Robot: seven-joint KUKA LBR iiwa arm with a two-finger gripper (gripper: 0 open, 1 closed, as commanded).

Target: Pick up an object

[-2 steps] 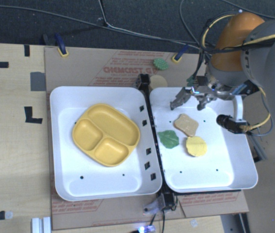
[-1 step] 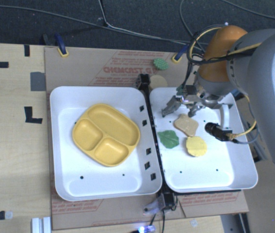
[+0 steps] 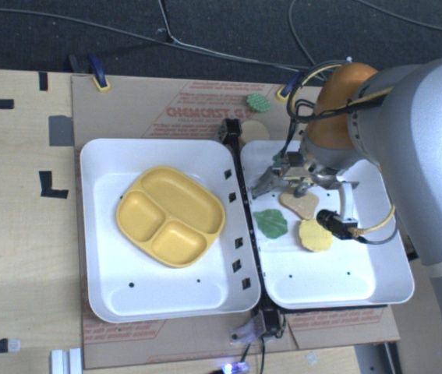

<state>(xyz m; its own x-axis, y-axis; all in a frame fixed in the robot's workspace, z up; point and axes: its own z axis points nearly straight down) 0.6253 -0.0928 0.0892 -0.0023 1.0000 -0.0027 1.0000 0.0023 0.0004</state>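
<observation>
Down in the right bin, the gripper hovers with a tan piece just below its tip, a green piece and a yellow piece farther out. Whether it is open or closed cannot be told; the wrist hides the bin's upper part.

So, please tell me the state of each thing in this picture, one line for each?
Yellow three-compartment plastic tray: lying flat, turned at an angle, in the left white bin.
Green leaf-shaped piece: lying flat in the right white bin.
Tan flat piece: lying just below the gripper.
Yellow round piece: lying beside a black cable end.
Gripper: low over the right bin, holding nothing visible.
</observation>
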